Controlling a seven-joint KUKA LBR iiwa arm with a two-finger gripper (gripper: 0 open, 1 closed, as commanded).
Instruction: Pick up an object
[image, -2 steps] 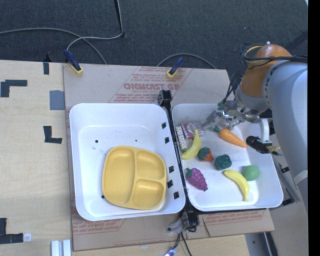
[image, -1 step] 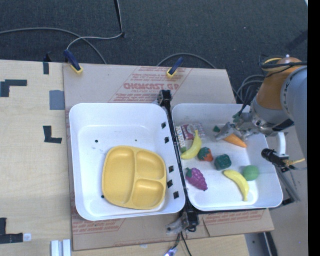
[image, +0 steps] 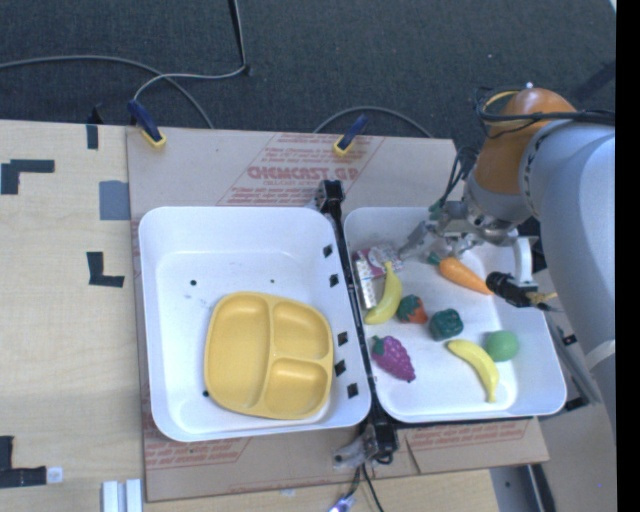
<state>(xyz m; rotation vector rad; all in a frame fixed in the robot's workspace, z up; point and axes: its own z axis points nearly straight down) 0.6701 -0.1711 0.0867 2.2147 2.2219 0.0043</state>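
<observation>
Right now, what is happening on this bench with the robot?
A grey robot arm reaches into the right bin, which holds toy food: a carrot, two bananas, purple grapes and some green pieces. Its claw hangs low near the bin's far left corner, next to a small packet. Nothing shows between its fingers yet. The left bin holds a yellow divided plate.

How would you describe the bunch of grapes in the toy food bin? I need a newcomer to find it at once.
Look at the right bin, the one full of toy food beside the bin holding the yellow tray. The grapes lie near its left wall, toward the near edge, just below a banana. They are the lone purple, bumpy item there.
</observation>
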